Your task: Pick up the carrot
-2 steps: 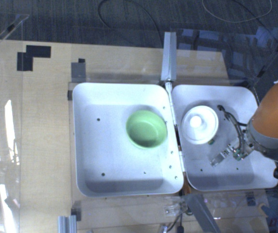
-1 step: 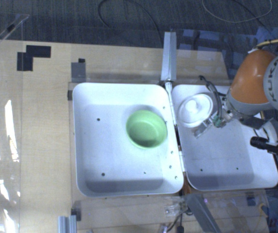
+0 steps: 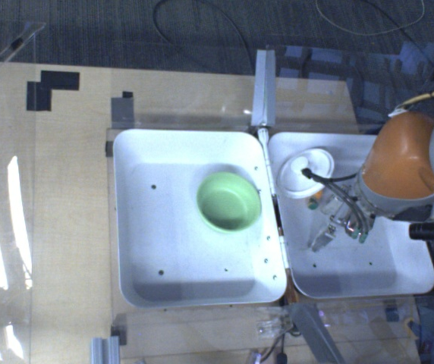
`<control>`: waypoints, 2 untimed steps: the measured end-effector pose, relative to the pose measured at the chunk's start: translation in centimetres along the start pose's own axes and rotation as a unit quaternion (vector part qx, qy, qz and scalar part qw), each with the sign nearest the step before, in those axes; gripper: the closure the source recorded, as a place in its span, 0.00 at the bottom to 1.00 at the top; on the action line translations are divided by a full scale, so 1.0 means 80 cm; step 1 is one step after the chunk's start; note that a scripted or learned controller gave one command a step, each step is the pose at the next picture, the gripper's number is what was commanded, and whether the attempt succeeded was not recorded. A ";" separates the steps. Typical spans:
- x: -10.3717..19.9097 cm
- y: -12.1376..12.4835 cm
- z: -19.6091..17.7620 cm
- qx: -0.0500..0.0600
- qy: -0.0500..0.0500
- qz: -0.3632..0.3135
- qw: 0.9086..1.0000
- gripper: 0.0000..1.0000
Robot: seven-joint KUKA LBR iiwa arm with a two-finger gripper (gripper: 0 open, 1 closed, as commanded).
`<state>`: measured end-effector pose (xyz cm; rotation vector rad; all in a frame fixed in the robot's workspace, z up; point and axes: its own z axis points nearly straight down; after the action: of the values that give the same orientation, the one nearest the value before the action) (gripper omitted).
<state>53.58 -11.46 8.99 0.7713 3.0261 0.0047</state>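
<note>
a: where is the carrot (image 3: 318, 200)?
b: in the right bin (image 3: 399, 279), a bit of orange just beside the white cup (image 3: 306, 171), near the gripper (image 3: 325, 237).
a: is it holding anything?
b: i cannot tell. a green bowl (image 3: 229, 201) sits in the left bin (image 3: 149, 271).

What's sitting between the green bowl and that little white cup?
In the camera view, only the raised rims where the two white bins meet separate the green bowl from the white cup.

Pale green bowl (image 3: 229, 201), white cup (image 3: 306, 172), white bins (image 3: 149, 279).
</note>
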 end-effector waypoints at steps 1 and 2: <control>-0.054 0.059 -0.109 0.002 0.003 -0.049 0.999 0.00; -0.073 0.057 -0.054 0.003 0.000 -0.072 0.997 0.00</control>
<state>60.80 -10.21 13.43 0.5513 3.0757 -0.0061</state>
